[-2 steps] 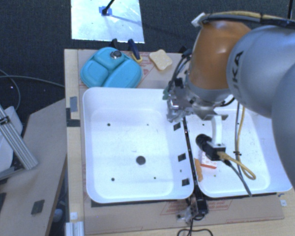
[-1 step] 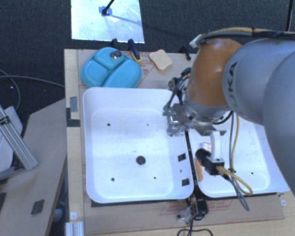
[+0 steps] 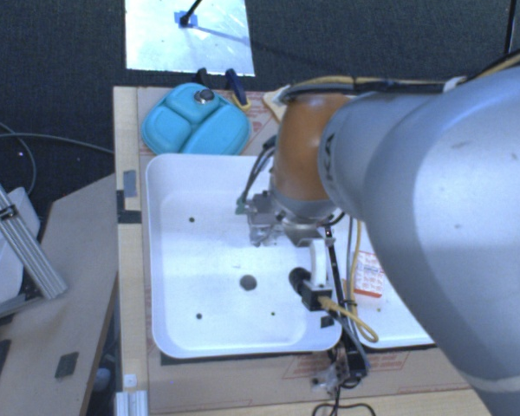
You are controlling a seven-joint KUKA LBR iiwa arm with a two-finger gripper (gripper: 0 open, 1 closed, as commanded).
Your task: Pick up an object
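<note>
The grey arm (image 3: 433, 224) looms over the left white bin (image 3: 178, 319), gripper (image 3: 262, 230) finger state hidden; closing on bare floor would grab nothing.

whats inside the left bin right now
On the left bin's white floor: small dark specks and one round grey spot, too small to identify. The gripper hangs over its right part, and the arm covers the floor beneath.

A blue lidded container (image 3: 196, 121) lay beyond the left white bin (image 3: 175, 258). A shiny sheet (image 3: 189, 24) lay farther back on dark carpet.
</note>
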